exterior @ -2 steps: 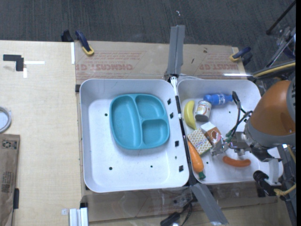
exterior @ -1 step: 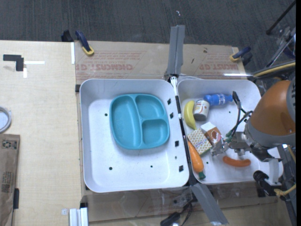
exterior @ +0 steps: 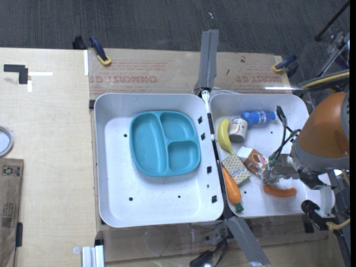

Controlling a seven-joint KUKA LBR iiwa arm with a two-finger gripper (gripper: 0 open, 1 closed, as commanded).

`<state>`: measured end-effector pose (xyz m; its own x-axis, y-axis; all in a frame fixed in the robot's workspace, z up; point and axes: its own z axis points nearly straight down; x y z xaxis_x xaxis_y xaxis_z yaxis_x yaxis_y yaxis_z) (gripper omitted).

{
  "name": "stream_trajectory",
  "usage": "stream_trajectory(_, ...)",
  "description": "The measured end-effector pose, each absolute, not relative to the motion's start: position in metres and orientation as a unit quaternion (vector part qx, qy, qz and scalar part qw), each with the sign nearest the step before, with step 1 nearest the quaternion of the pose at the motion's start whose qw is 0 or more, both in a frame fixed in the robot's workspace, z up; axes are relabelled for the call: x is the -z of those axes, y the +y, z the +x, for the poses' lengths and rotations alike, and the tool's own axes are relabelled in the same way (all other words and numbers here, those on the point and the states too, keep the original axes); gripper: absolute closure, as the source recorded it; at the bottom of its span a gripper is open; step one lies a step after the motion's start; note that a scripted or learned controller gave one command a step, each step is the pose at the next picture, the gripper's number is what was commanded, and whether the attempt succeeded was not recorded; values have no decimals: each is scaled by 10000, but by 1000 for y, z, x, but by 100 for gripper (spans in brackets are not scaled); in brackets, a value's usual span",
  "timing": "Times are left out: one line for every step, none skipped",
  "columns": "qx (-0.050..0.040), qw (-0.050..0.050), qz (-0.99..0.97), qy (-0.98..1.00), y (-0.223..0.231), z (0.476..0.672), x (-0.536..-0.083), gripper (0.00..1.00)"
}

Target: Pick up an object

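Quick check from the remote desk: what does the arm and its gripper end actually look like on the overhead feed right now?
The arm enters from the right as a rounded grey body with a broad orange band above the wrist. Thin black cables loop off its left side down toward the wrist. The gripper is a small metallic grey assembly; the jaws are too small and blurred to describe. No markings are legible.

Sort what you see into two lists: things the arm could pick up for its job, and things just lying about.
Job things, all in the right bin:
banana
carrot
blue bottle
small can
sausage
checked packet
pincer

Lying about:
teal divided plate in the left bin
tape roll
clamps
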<state>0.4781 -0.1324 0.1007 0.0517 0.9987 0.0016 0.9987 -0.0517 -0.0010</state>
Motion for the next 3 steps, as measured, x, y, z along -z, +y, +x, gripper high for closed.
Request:
stream_trajectory(-13,9,-8714,-4905,-96,477,-91,100)
stream_trajectory(-21,4,-8860,-4636,-104,568,-91,100)
stream_trajectory(-19,0,-9066,-4219,-26,567,-191,100)
